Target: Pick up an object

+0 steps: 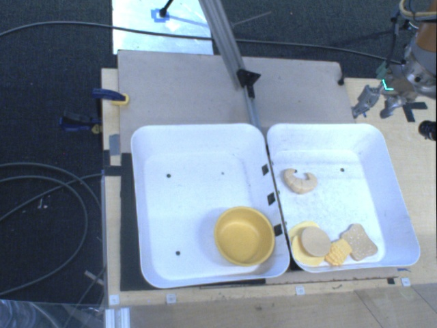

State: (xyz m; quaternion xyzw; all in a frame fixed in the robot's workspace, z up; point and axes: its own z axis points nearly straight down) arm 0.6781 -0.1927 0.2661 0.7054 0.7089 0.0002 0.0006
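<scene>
My gripper hangs at the far right, above the bench just beyond the back right corner of the right bin. Its fingers are spread open with nothing between them. In the right bin a pale croissant-shaped piece lies near the middle. Along the front wall sit a yellow plate bearing a round tan disc, a yellow cracker and a toast slice. The left bin holds a yellow bowl upright at its front right.
A slanted metal pole runs from the top of the view down to the seam between the bins. Yellow and blue clamps grip the bench's left edge. Cables lie on the dark floor at left.
</scene>
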